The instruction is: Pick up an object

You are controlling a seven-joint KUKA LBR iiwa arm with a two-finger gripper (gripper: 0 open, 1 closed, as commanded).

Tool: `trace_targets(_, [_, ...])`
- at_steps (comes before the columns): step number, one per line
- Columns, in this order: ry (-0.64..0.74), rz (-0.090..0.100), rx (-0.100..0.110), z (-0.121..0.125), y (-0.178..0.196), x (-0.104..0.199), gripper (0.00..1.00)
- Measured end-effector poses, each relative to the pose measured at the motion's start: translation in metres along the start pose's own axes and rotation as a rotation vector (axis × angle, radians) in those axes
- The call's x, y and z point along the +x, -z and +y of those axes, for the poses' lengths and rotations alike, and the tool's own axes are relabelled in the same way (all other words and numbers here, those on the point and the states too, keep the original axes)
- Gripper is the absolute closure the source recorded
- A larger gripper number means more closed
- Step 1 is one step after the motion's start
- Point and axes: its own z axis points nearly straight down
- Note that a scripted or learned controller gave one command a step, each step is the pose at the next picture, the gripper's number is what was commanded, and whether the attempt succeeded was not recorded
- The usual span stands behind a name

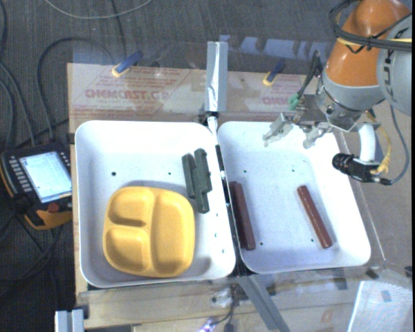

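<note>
Bins are seen side by side on the counter point(124, 92). In the left white bin point(97, 151), a yellow plastic tray with sections point(151, 231) is laid near the front, and a dark green long tool point(198, 180) is laid beside it by the right wall. In the right white bin point(346, 254), two brown sticks are laid, one by the left wall point(241, 214) and one further right point(314, 216). The pincer point(294, 134) is held spread apart over the back of the right bin, and nothing is gripped.

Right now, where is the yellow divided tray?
In the camera view, the yellow divided tray lies in the left bin, toward its near edge, with the dark green object just beyond its upper right corner.
</note>
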Motion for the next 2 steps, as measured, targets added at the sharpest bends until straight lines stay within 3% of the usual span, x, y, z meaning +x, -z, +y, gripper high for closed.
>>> trace_targets(1, [0.027,0.0,0.0,-0.044,-0.093,-0.061,0.0])
trace_targets(2, [0.01,0.001,-0.003,-0.057,-0.162,-0.098,0.0])
